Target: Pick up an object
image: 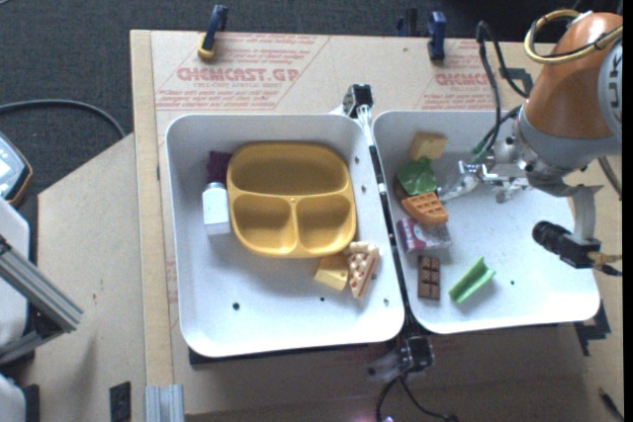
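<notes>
1. Bins sit side by side on a board: the left bin [188,212] and the right bin [554,292], their inner walls touching along the middle.
2. The yellow tray [290,198], with three compartments, lies in the middle of the left bin and serves as the landmark here.
3. A small white bottle [216,210] stands just left of the tray, touching its edge, with a dark purple piece [218,163] just behind it.
4. A pizza slice [362,269] lies just off the tray's near right corner, and a yellow cheese wedge [331,278] lies beside that slice, below the tray.
5. Right of the tray, across the bin walls, sits a cluster: a tan block [428,146] farthest back, a green leafy piece [416,179] in front of it, then an orange waffle [424,209], then a purple-and-white wrapped item [413,235].
6. A chocolate bar [428,277] lies nearer the camera than that cluster, and a green stick [472,281] lies tilted just right of it.
7. The arm [574,94] reaches in well right of the tray, over the right bin.
8. The gripper [463,175] points left toward the green leafy piece, just beside it; I cannot tell how its tips stand, nor whether it grips anything.
</notes>
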Motion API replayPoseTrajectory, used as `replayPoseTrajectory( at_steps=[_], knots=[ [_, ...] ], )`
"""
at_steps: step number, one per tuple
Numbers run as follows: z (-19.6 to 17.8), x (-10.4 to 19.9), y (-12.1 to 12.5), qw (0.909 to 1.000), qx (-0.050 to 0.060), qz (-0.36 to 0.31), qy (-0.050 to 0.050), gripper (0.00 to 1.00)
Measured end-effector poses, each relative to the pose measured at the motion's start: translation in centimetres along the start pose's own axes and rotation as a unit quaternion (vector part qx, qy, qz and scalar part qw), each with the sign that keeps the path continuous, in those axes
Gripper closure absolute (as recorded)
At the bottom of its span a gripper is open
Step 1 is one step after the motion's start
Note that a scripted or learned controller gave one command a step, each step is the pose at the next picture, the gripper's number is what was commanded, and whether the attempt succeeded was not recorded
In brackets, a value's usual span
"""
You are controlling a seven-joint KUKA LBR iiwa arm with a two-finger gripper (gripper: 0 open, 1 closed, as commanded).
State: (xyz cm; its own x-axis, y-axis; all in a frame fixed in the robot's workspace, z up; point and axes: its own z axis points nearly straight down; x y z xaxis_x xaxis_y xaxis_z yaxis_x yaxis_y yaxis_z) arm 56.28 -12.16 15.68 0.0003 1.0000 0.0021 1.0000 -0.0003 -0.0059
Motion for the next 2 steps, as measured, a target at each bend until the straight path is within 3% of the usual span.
replayPoseTrajectory(
  at_steps=[1,2],
  knots=[
    [4.62,0.13,-0.8,1.0,-0.003,0.001,0.0,0.0],
    [5.23,0.18,-0.2,0.9999,-0.011,-0.001,-0.001,0.0]
  ],
)
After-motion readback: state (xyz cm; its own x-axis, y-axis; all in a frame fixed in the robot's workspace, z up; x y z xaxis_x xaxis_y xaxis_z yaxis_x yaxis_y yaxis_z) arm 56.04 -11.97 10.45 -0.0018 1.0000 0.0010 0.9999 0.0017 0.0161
